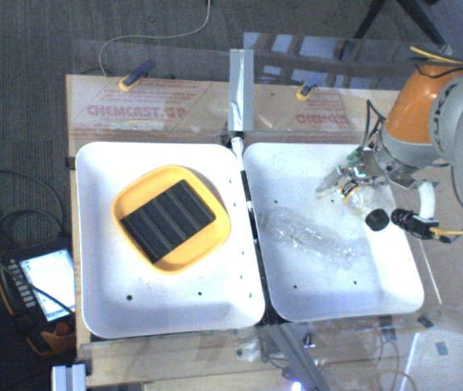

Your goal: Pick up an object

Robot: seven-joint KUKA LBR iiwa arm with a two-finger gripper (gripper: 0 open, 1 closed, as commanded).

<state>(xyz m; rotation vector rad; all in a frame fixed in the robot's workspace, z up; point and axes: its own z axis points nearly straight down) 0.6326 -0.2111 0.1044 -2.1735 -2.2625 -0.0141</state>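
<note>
Clear plastic bottle [313, 239] lies flat on its side on the right bin [394, 292] floor, just below and left of the gripper [347, 179], not between the jaws. Jaw state cannot be told, tip too cluttered and small. Yellow dish with dark ribbed block [171, 217] sits well left of the jaws in the left bin [101, 300], likely not this approach's target.

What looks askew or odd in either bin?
The yellow tray with its black insert lies turned at an angle in the left bin. A clear, crumpled-looking plastic item lies in the right bin.
</note>
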